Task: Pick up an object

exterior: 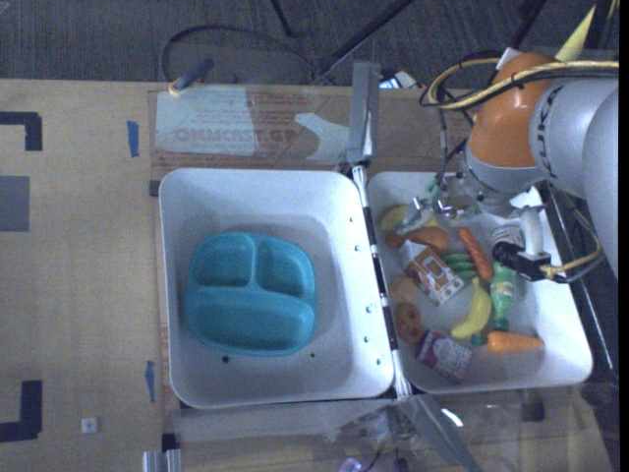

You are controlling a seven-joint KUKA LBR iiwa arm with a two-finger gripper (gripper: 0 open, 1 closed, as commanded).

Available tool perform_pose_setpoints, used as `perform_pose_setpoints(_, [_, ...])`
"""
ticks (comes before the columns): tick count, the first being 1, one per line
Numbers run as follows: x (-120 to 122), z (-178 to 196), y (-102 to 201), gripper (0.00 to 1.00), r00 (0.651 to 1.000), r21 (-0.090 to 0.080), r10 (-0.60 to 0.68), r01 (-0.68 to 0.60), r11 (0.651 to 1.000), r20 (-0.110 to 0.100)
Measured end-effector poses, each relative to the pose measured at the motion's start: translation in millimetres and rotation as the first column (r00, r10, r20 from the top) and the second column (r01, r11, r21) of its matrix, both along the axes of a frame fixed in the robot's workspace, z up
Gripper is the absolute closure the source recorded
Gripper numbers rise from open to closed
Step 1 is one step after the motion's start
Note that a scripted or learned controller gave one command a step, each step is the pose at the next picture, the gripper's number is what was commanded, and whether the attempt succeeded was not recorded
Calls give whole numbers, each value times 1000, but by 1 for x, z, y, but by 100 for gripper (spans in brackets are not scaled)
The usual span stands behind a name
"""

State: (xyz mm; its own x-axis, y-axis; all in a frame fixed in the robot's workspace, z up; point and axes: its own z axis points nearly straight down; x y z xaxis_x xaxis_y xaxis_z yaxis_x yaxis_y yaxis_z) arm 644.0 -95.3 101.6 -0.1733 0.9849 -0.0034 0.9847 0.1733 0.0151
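Heaped in the right bin (pixel 565 347): toy food, with a banana (pixel 476 313), two carrots (pixel 475 254) (pixel 513 342), a green bottle (pixel 502 296) and small cartons (pixel 433 273) packed close together. Low over the pile's far end, the gripper (pixel 444 205), with finger spread impossible to tell and nothing seen held. In the left bin (pixel 197 200), a blue sectioned tray (pixel 252 293); beneath both, a tan bench (pixel 79 264).

grey arm (pixel 580 131), orange wrist band (pixel 506 116), looping yellow-black cables (pixel 462 72)
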Motion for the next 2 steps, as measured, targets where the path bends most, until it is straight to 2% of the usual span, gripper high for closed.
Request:
perform_pose_setpoints(1, [1, 10, -1, 100, 1000, 0, -2, 2, 1000, 3])
perform_pose_setpoints(2, [1, 10, -1, 0, 1000, 0, -2, 2, 1000, 2])
